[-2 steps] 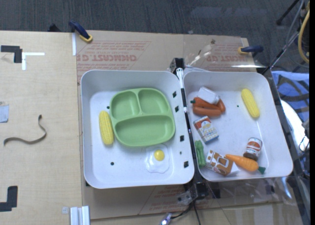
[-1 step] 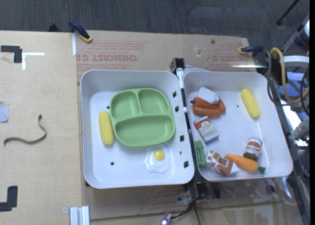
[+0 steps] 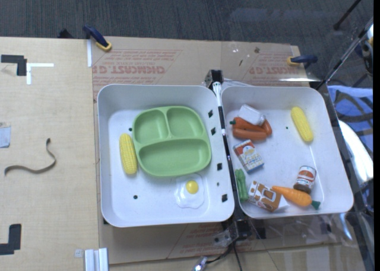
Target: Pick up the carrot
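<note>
A toy carrot (image 3: 292,196) lies near the front right corner of the right-hand white bin (image 3: 329,145), its long axis running left to right with a slight downward slant. Its orange body tapers toward the left, while the small green top points right, toward the bin's front rim. The tapered end touches a brown-and-white carton (image 3: 263,195), and a small jar (image 3: 304,178) sits just behind the carrot. Farther back in the same bin lie an ear of corn (image 3: 301,124), a red-and-white box (image 3: 249,155), a pair of orange sausages (image 3: 251,129) and a slim green piece (image 3: 240,184) along the left wall. The left bin (image 3: 110,163) holds a green divided plate (image 3: 172,140), a second ear of corn (image 3: 127,153) and a fried egg (image 3: 191,193). Both bins rest on a counter (image 3: 41,104) lined with cardboard. The state of the jaws cannot be told.
</note>
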{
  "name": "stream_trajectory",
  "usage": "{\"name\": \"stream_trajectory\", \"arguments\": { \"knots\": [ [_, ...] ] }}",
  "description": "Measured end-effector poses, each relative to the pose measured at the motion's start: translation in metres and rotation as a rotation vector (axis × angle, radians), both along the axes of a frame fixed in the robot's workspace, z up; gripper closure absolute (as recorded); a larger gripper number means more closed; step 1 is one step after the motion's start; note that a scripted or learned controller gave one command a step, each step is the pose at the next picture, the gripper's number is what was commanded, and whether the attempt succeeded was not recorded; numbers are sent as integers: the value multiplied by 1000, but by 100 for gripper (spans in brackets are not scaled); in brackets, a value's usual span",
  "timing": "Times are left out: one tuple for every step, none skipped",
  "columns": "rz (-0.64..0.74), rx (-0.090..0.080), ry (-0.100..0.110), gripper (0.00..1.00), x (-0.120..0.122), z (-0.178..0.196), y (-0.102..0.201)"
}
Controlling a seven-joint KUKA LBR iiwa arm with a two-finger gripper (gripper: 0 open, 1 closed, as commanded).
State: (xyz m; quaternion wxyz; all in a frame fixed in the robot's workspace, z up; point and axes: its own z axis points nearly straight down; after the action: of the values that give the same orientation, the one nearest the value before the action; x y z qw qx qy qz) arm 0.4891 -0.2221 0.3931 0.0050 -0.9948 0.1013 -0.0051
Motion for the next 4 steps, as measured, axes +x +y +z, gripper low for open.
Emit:
{"name": "stream_trajectory", "arguments": {
  "knots": [
    [0, 1, 0, 0, 0, 0, 0],
    [-54, 1, 10, 0, 0, -87, 2],
    [-1, 1, -1, 0, -1, -36, 0],
    [-48, 3, 4, 0, -1, 82, -1]
  ]
}}
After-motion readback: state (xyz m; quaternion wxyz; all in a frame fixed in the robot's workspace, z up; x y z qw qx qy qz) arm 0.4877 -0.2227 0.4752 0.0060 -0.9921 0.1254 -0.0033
